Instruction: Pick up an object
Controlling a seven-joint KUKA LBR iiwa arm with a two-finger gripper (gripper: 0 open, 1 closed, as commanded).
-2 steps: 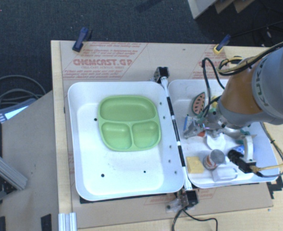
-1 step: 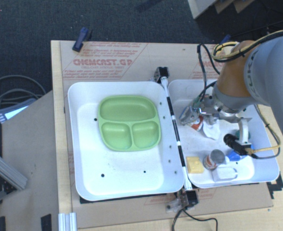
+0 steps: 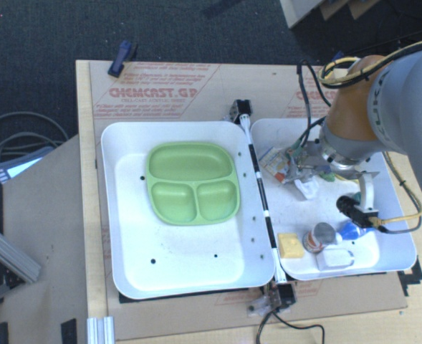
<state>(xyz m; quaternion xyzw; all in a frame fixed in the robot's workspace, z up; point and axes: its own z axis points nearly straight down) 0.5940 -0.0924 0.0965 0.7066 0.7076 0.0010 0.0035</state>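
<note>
The arm reaches into the right bin [image 3: 397, 260], and its end effector [image 3: 301, 169] sits low near that bin's far left corner over some clutter; whether it is open or closed cannot be told. A yellow block [image 3: 291, 246], a grey round object [image 3: 323, 233] and a white piece [image 3: 334, 259] lie along the near edge. The left bin [image 3: 125, 264] holds a green divided plate [image 3: 193, 182].

A blue clip [image 3: 122, 58] lies on the bench [image 3: 160, 92] behind 2 bins.
</note>
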